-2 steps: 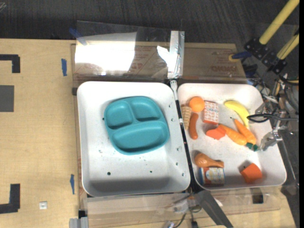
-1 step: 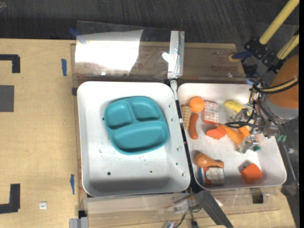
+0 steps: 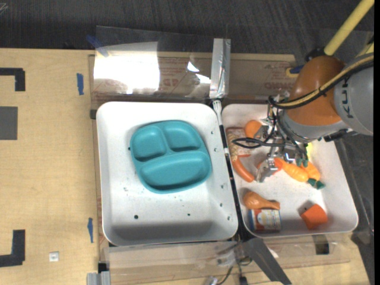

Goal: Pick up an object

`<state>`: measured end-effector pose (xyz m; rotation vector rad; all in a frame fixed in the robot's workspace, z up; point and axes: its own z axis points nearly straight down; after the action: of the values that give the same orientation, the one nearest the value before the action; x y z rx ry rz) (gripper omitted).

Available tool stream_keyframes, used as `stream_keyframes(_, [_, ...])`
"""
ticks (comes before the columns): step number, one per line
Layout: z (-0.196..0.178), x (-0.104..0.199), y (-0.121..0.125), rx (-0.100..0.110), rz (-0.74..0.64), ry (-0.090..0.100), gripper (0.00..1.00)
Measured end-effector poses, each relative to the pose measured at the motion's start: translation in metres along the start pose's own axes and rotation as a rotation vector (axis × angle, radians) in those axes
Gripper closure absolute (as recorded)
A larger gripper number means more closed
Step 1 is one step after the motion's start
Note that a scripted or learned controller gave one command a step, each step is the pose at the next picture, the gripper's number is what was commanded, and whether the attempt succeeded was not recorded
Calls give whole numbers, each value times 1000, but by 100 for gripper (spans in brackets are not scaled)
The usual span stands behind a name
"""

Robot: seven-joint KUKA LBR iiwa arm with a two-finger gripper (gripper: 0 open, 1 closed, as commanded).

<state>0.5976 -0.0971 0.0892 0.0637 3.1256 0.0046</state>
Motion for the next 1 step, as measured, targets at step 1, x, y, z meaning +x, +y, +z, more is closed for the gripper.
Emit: stream_keyframes(1, [-1, 28, -18, 4, 66, 3, 0])
